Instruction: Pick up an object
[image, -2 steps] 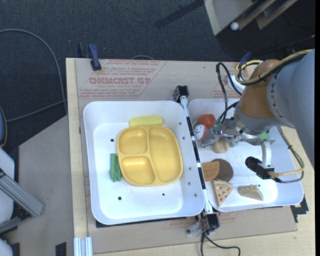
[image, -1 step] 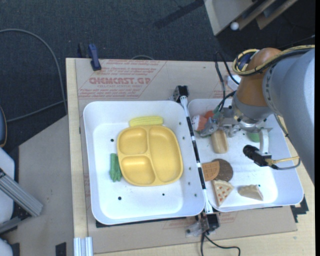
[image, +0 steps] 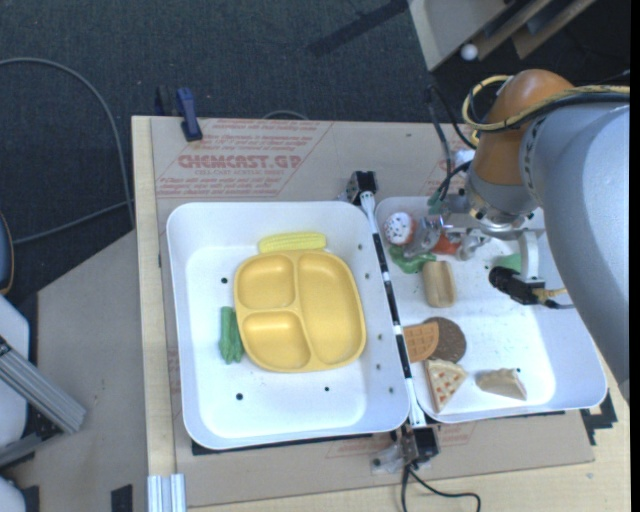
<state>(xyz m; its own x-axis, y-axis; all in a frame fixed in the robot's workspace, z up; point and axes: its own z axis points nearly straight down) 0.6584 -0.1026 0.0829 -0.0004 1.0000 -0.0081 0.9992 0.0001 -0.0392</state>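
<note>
Hand (image: 445, 238) over right bin (image: 570, 385) (toy food), yellow tray (image: 298, 308) left

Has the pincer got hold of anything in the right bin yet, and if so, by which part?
Cannot be told. The pincer is low over the right white bin, near the tan cylindrical toy bread roll, but nothing visibly sits in its grip.

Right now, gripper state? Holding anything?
Two-finger gripper: low over the right white bin, above the tan cylindrical food piece; open, shut or holding cannot be told.
</note>
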